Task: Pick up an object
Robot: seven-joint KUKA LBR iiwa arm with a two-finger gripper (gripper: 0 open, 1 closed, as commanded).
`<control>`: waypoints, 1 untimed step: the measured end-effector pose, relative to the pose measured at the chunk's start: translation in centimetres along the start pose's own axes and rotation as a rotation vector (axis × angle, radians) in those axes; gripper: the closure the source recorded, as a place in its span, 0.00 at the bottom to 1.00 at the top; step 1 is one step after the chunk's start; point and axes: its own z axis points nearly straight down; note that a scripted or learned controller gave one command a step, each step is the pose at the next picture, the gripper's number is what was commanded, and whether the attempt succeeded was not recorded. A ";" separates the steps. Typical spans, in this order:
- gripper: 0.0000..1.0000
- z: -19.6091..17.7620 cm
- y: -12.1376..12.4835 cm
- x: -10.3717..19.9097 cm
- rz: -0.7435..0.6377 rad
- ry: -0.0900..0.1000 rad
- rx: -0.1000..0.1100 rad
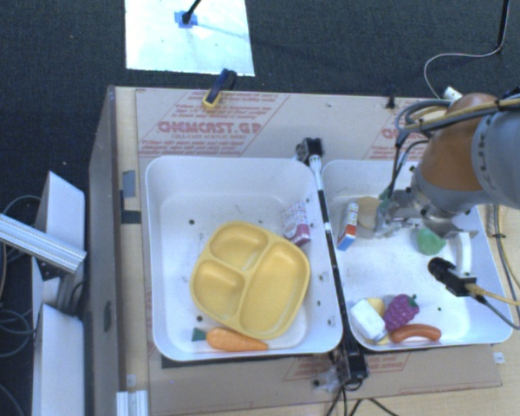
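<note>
Your pincer [390, 219] down in right bin [481, 319], near its back wall; finger spread can't be read from this angle, nothing visibly gripped. Blue-orange tube [349, 224] just left of pincer, hard by centre divider. Green ball [431, 241] just right, close under wrist. Open white floor toward you. Beyond that, grapes [401, 311], sausage [415, 333], white block [368, 321] crowd front edge.

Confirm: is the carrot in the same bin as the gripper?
No, the carrot lies in the left bin below the yellow tray; the gripper is over the right bin.
</note>
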 end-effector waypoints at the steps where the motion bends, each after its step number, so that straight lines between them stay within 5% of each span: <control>1: 1.00 0.8 -3.1 -5.9 0.002 0.001 0.012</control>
